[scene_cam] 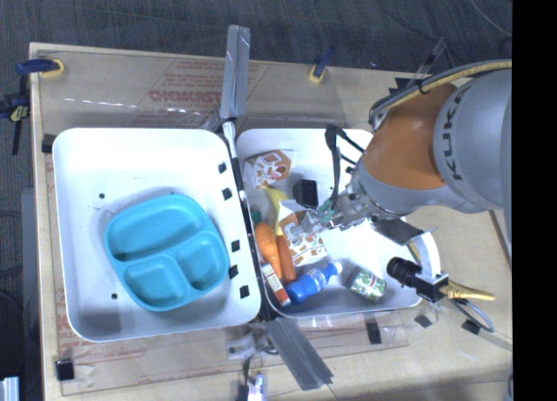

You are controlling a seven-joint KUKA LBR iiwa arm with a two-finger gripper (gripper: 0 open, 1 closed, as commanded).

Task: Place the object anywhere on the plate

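- We see gripper low over right bin clutter; grip state: can't tell.
- Plate lies well left, in other bin.

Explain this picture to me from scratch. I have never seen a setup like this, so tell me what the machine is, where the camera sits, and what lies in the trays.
The camera is fixed above a bench and looks down at a slant on two shallow white bins. The grey and orange shape on the right is a robot arm, moved by a program. Its gripper, a two-finger claw, reaches into the right bin, low over the pile. Whether it holds anything cannot be told from here. That bin holds mixed small things: a carrot, a blue bottle, a small can, a black block and printed packets. The left bin holds a blue divided plate. The job is to put one object on that plate.
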